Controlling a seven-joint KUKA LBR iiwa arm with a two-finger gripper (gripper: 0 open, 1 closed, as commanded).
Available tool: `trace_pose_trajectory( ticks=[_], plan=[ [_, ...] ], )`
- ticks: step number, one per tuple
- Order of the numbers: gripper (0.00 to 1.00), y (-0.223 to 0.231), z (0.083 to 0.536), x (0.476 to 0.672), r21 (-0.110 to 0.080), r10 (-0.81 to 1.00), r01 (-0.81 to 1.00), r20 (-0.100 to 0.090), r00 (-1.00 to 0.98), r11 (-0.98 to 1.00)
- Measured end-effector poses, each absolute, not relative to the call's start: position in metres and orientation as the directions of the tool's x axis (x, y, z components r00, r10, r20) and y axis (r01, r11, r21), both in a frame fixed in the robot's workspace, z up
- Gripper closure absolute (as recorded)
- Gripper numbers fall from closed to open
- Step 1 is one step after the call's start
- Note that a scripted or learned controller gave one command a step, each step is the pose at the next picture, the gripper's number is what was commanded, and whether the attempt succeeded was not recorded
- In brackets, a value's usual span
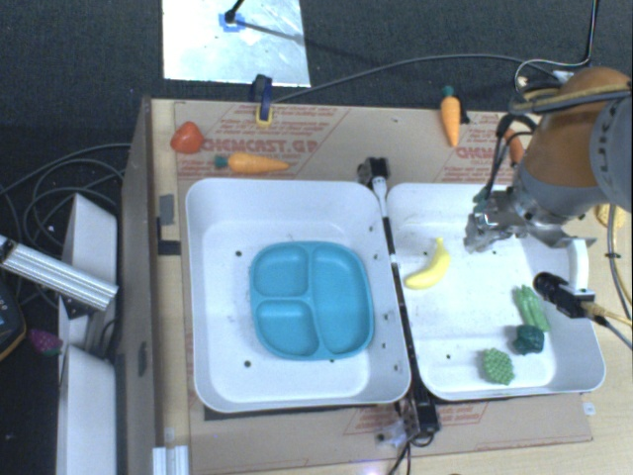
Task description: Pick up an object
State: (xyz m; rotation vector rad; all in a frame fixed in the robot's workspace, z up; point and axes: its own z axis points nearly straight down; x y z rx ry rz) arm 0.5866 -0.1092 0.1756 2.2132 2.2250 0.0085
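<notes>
Bins: two were counted, shallow and white, set side by side; the left bin and the right bin were seen meeting along one shared edge.
Plate: one blue plate, divided into three compartments, was noted lying flat in the middle of the left bin.
Banana: one yellow banana was recorded on the floor of the right bin, near its left wall.
Green pieces: three were counted in the near-right part of the right bin. These were one pale bean pod bundle, one dark broccoli piece just below it, and one bumpy green piece a little to the left.
Loose things in the right bin: four were tallied in all, each lying on the bin floor.
Gripper: one gripper was seen over the far half of the right bin, just up and right of the banana and apart from it. Whether it was spread or pressed together could not be told at this slant.
Arm: one grey arm with an orange band was seen reaching in from the right.
Carrots: two were counted on the cardboard behind the bins, one carrot lying along the left bin's far rim and a second carrot behind the right bin.
Round piece: one red-orange piece was noted near the cardboard's far-left corner.
Clamps: one blue-and-yellow clamp was seen on the far edge, and one black clip where the bins meet.
Foil: one shiny sheet was seen beyond the bench.
</notes>
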Motion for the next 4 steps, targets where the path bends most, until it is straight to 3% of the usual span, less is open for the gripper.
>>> trace_pose_trajectory(
  ticks=[1, 2, 3, 4],
  plan=[
    [1.0, -0.109, 0.186, 0.588, 0.009, 1.0, 1.0, 0.002, -0.007, 0.007],
    [0.0, -0.109, 0.186, 0.587, 0.008, 1.0, 1.0, 0.002, -0.007, 0.007],
    [0.0, -0.096, 0.085, 0.609, 0.001, 1.0, 1.0, 0.0, -0.003, 0.003],
    [1.0, -0.097, 0.096, 0.61, 0.003, 1.0, 1.0, 0.0, -0.005, 0.005]
  ],
)
